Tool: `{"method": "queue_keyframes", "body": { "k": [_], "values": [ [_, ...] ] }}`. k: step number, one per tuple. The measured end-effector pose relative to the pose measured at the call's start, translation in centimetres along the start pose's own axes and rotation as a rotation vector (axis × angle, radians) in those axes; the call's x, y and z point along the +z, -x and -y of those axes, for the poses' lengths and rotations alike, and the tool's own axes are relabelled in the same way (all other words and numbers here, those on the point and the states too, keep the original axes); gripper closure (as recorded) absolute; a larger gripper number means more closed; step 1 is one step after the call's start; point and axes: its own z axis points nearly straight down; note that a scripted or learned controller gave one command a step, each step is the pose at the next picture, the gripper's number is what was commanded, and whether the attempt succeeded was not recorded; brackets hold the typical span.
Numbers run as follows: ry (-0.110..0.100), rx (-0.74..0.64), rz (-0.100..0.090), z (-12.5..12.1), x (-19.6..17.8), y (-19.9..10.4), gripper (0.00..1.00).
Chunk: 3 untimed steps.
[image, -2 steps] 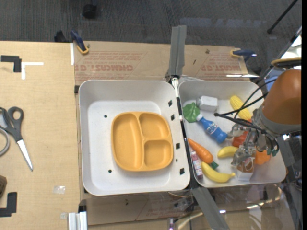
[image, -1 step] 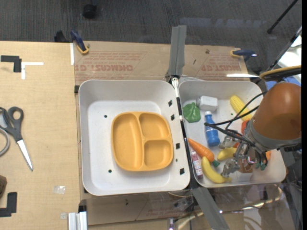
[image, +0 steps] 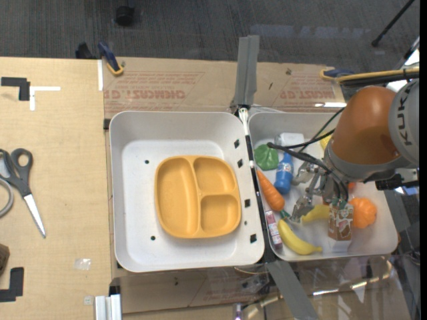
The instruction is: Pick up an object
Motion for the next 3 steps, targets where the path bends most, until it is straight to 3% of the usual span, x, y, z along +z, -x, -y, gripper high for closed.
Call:
{"method": "queue_keyframes", "body": {
  "k": [1, 2, 3],
  "values": [
    [0.0, 0.116, 0.003, 9.64, -0.13, 0.51, 0.0],
    [0.0, 0.113, 0.006, 9.57, -1.07, 0.63, 1.0],
    [0.0, 0.113, 0.006, 9.57, -1.07, 0.61, 0.0]
  ]
}}
